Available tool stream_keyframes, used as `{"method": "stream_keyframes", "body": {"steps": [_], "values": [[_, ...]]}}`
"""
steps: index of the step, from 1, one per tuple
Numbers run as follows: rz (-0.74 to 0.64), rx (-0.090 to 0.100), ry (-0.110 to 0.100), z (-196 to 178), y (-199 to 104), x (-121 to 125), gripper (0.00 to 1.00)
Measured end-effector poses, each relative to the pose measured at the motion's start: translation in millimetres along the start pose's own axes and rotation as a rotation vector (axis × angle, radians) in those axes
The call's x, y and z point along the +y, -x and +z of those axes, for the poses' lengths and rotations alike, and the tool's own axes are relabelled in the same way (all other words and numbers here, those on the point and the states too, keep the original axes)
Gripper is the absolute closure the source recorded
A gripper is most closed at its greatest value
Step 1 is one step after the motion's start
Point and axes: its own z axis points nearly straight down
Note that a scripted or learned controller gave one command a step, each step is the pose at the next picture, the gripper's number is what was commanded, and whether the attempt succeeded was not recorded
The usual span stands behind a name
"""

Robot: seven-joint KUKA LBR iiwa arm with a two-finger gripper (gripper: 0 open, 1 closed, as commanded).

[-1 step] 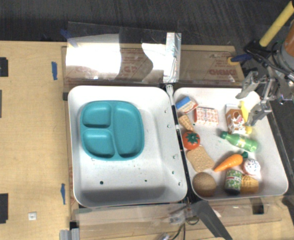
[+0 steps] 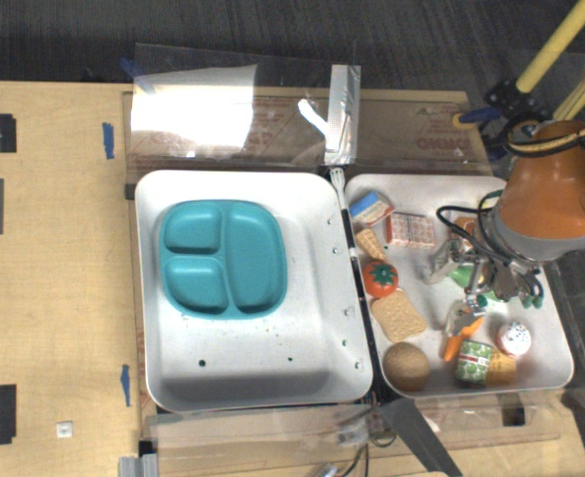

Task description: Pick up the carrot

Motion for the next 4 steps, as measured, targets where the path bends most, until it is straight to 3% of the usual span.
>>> {"method": "stream_keyframes", "body": {"steps": [1, 2, 3, 4], "values": [[0.080, -0.025, -0.007, 11, -40, 10, 0.00], [0.078, -0.037, -0.010, -2, -36, 10, 1.00], [-0.326, -0.017, -0.010, -31, -55, -17, 1.00], [-0.329, -0.023, -0.011, -33, -52, -15, 0.00]]}}
